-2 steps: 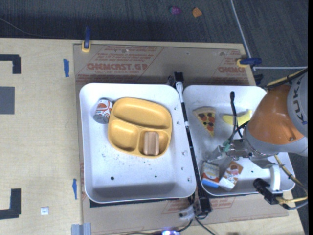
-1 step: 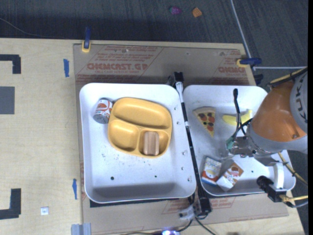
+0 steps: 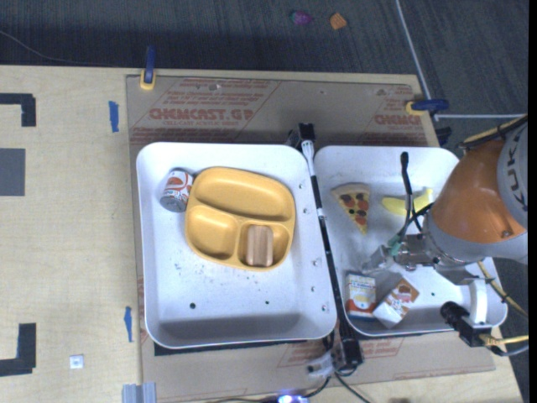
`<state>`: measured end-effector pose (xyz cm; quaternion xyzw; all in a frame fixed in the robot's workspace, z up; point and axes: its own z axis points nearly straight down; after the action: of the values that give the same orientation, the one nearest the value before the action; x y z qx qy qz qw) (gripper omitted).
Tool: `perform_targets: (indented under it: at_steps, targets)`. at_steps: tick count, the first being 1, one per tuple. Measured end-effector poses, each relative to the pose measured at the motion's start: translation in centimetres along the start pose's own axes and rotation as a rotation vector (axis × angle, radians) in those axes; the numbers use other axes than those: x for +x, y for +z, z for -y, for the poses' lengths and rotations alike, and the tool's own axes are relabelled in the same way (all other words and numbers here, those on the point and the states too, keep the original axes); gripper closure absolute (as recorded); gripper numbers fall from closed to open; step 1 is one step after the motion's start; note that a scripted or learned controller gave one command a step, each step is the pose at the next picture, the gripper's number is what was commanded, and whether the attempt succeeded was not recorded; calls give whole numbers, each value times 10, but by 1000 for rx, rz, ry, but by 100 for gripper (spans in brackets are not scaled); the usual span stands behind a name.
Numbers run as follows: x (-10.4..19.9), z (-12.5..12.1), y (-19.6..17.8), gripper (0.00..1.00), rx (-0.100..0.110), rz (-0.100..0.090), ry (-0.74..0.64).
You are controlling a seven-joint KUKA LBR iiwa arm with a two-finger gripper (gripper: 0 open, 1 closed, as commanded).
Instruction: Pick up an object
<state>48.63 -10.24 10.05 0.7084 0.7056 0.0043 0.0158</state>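
**White bins, grey arm low over the right one**

Grey metal and an orange band (image 3: 480, 198) are what we see first of the arm, which reaches in from the right and hangs low over the right bin (image 3: 369, 162). The gripper (image 3: 394, 254) sits at the end of the wrist, above the bin's floor, but its tip is dark and tangled with cables, so we cannot tell how it stands, and we see nothing clearly caught in it.

Just below the gripper and a little to its left lies a small orange-and-white carton (image 3: 361, 295). Just below the gripper, touching or nearly touching that carton, lies a second small packet (image 3: 396, 302), white with a brown patch, tilted. Above and to the gripper's left we find a toy pizza slice (image 3: 353, 204), apart from it. Directly above the gripper, a yellow piece (image 3: 405, 202) lies partly hidden behind a black cable.

Well to the gripper's left, across the rim between the bins, the left bin (image 3: 226, 317) bears a yellow divided tray (image 3: 239, 215) with a brown block (image 3: 258, 245) in its lower right compartment. A crushed can (image 3: 175, 189) rests against the tray's upper left edge.

Both bins stand on a brown cardboard sheet (image 3: 201, 107), clamped at the far corners, on a pale wooden bench (image 3: 59, 250) with blue tape marks. Beyond the bench we see dark carpet (image 3: 210, 15).
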Motion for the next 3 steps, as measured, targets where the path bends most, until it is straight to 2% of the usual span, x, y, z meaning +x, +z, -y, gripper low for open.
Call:
perform_targets:
  at_steps: [1, 3]
  targets:
    - [8, 3, 11, 0, 12, -10, -3]
    - [8, 3, 11, 0, 12, -11, -3]
